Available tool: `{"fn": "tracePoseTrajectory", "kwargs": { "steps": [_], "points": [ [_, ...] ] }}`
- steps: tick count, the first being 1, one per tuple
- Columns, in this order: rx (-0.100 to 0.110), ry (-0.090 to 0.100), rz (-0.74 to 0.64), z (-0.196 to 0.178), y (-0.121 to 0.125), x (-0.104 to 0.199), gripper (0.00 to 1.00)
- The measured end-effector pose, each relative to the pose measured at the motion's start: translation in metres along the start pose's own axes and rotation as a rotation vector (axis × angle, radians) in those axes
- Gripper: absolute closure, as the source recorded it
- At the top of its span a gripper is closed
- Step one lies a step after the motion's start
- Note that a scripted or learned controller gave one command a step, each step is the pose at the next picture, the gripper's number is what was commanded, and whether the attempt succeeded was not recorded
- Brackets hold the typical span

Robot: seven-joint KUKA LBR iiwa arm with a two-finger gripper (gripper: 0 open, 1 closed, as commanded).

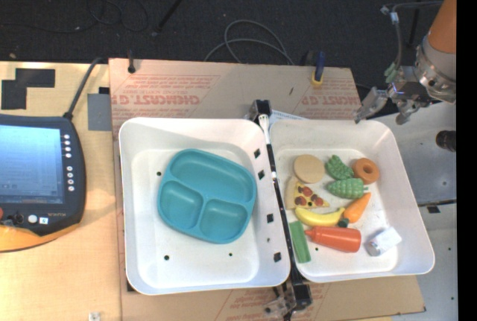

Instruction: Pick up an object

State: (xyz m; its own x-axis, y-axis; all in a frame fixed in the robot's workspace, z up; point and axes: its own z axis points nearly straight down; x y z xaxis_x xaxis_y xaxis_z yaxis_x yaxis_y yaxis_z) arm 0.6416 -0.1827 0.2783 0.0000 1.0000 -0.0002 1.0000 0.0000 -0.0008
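Observation:
The right bin (406,163) holds several toy foods: a tan round biscuit (308,168), two green bumpy vegetables (343,178), a brown donut (366,170), a pizza slice (307,198), a banana (319,217), a carrot (357,207), a red bottle-like piece (335,238), a green stick (299,241) and a small white-grey item (382,241). My gripper (384,111) hangs above the bin's far right corner, past its rim. Its fingers are spread open with nothing between them.
The left bin (141,163) holds a teal divided plate (206,194). A tablet (33,178) lies on the wooden bench at the far left. Cardboard (223,89) lies under both bins, and cables run across the dark floor behind.

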Motion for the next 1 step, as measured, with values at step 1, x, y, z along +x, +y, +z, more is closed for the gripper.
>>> {"fn": "tracePoseTrajectory", "kwargs": {
  "steps": [1],
  "points": [
    [0.02, 0.006, 0.002, 0.1523, -0.0756, -0.0055, 0.0]
  ]
}}
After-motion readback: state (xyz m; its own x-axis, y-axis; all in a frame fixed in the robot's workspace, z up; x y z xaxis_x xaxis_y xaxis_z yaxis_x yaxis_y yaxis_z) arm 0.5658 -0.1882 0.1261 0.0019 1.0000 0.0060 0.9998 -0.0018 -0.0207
